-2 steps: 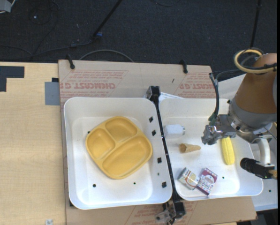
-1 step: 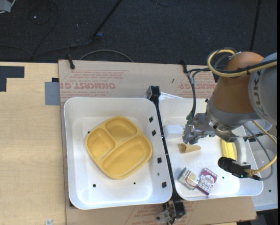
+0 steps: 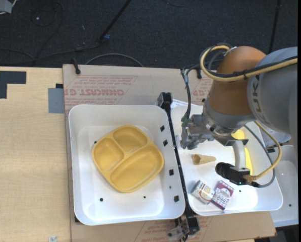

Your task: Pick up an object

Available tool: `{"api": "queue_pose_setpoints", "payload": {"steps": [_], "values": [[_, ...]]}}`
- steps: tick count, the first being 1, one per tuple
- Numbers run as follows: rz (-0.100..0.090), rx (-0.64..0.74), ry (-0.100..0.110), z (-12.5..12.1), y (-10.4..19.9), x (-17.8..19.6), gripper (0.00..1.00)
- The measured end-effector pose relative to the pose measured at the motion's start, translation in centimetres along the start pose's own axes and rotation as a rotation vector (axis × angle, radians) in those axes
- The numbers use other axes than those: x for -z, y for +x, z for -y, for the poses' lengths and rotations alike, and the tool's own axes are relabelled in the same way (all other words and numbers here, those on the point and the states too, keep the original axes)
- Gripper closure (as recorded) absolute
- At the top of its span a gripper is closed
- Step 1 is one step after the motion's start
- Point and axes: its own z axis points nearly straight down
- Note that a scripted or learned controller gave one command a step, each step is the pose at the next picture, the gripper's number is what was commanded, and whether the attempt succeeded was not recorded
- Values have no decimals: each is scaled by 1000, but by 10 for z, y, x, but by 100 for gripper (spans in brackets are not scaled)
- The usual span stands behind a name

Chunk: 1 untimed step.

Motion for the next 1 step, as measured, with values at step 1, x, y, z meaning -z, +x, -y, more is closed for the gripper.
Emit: {"api": "queue_pose_setpoints", "payload": {"steps": [1], "values": [[1, -1, 2, -8, 53, -10, 100]]}}
